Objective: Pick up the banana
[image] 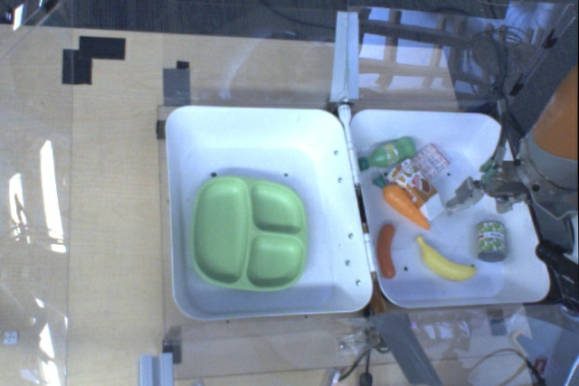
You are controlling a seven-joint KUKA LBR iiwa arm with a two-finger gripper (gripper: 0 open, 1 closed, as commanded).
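Currently the claw (470,193) hovers above the banana (444,260) in the right bin (520,285); claw state cannot be told.

- Banana (444,260) lies with bare bin floor in front of it and to its left.
- Small can (491,241) stands just beside its right end.
- Carrot (406,206) and sausage (386,250) lie near, apart.

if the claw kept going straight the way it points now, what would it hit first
The claw points left across the right bin, so it would probably meet the snack packet first, then the carrot. Its height is unclear; it might pass over them.
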